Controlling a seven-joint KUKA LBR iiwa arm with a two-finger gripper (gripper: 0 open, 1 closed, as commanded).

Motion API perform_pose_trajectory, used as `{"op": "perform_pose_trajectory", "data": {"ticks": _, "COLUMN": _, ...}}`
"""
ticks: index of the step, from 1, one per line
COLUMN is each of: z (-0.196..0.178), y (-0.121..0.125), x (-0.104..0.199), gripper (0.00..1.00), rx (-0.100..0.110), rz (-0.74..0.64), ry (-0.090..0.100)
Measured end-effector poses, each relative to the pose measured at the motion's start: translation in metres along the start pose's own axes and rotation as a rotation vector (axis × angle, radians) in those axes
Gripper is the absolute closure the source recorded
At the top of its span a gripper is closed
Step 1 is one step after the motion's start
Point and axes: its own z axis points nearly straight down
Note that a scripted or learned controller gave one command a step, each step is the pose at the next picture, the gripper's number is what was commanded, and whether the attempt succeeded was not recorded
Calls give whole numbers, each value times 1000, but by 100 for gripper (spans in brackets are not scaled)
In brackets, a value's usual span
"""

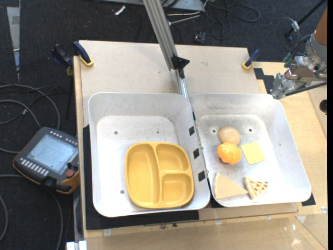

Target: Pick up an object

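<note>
My metal tool point(278, 87) hangs past the right bin's point(291, 139) far right corner, its state impossible to tell, while a dimpled orange point(229, 153) sits in that bin beside a flat yellow square point(253, 152).

Your arm point(318, 40) reaches in at the upper right edge, orange band showing above the wrist, with the gripper point(278, 87) hanging low at its leftward tip.

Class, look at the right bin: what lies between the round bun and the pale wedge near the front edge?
In the camera view, the orange fruit lies between the bun and the wedge.
</note>
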Motion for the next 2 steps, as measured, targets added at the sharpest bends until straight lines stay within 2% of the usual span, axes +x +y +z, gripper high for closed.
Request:
{"op": "perform_pose_trajectory", "data": {"ticks": 1, "z": -2, "y": -13, "x": 53, "gripper": 100, "rx": 5, "rz": -5, "ry": 4}}
{"op": "perform_pose_trajectory", "data": {"ticks": 2, "z": 14, "y": -36, "x": 105, "gripper": 100, "rx": 8, "rz": -5, "ry": 4}}
